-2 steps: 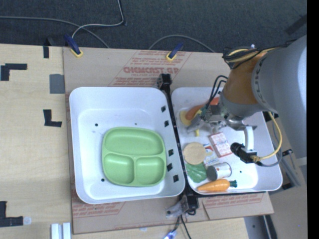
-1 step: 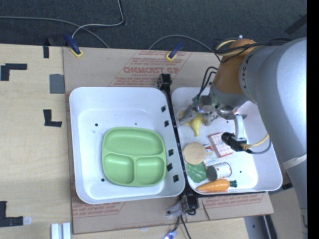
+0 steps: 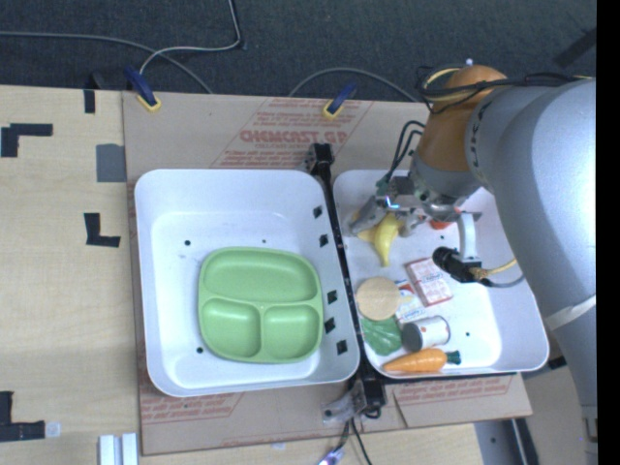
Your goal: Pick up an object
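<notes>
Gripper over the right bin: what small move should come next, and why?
Probably a short lift straight up. The gripper sits low at the banana in the right bin; raising it would show whether the banana comes along.

Right bin (image 3: 504, 342) holds the lot. Yellow banana (image 3: 385, 235) up at the bin's ten o'clock, lying near-upright. Tan round disc (image 3: 378, 298) at eight o'clock, flat, with a green piece (image 3: 380, 335) just below it. Orange carrot (image 3: 417, 361) along the six o'clock rim, lying sideways. Red-and-white packet (image 3: 426, 281) sits near centre.
</notes>
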`<state>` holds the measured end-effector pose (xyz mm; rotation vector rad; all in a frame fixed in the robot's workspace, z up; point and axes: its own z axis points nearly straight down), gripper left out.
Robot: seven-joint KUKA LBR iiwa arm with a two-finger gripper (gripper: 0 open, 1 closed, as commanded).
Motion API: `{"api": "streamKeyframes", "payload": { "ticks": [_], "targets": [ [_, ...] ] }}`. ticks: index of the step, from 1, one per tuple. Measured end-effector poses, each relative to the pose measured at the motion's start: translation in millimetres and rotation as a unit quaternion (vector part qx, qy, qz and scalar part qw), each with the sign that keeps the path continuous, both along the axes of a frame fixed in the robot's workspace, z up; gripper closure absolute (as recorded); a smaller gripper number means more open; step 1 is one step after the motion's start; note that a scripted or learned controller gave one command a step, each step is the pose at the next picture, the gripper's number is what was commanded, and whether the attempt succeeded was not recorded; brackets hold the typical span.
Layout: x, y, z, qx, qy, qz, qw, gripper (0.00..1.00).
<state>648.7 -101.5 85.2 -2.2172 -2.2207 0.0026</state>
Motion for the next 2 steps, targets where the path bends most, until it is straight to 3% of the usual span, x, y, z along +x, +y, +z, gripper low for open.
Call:
{"api": "streamKeyframes", "payload": {
  "ticks": [1, 2],
  "targets": [
    [-1.8, -0.7, 9.1, -0.0005, 0.005, 0.000, 1.0000, 1.00],
    [-48.7, 53.8, 99.4, -0.0004, -0.002, 0.000, 1.0000, 1.00]
  ]
}}
